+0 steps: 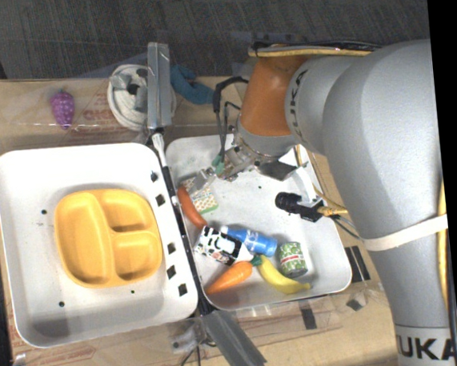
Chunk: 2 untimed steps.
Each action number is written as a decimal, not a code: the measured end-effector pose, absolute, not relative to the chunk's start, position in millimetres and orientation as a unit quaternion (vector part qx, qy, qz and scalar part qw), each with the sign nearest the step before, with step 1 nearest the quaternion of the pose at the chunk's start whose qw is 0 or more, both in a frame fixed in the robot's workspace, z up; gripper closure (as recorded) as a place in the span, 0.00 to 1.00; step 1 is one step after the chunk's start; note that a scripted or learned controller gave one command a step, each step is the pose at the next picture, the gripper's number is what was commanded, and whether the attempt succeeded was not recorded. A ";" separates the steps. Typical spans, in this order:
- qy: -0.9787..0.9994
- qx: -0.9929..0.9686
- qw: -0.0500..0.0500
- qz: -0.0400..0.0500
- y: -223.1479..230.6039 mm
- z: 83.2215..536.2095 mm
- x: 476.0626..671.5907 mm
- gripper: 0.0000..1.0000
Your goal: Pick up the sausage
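Note:
The sausage (188, 208), reddish-orange and short, lies in the right bin (333, 266) against its left wall, near the divider between the bins. My gripper (210, 177) has come down into the upper left part of the right bin, just above and to the right of the sausage and very close to it. A small speckled pale piece (205, 199) shows at the gripper's tip, right beside the sausage. I cannot make out whether anything is held.
In the right bin's lower half lie a black-and-white toy (214, 246), a blue bottle (251, 239), a carrot (230, 276), a banana (281, 280) and a green can (291, 258). A yellow divided tray (109, 234) sits in the left bin (32, 310).

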<state>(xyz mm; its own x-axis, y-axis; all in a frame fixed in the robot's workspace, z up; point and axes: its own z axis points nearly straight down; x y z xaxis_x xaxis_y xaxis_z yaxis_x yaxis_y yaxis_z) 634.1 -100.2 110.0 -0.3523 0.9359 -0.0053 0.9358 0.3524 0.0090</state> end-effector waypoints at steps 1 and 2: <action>0.852 0.524 -0.001 -0.001 -111.8 92.0 578.2 0.00; 0.797 0.604 -0.001 -0.002 -106.9 91.9 572.7 0.00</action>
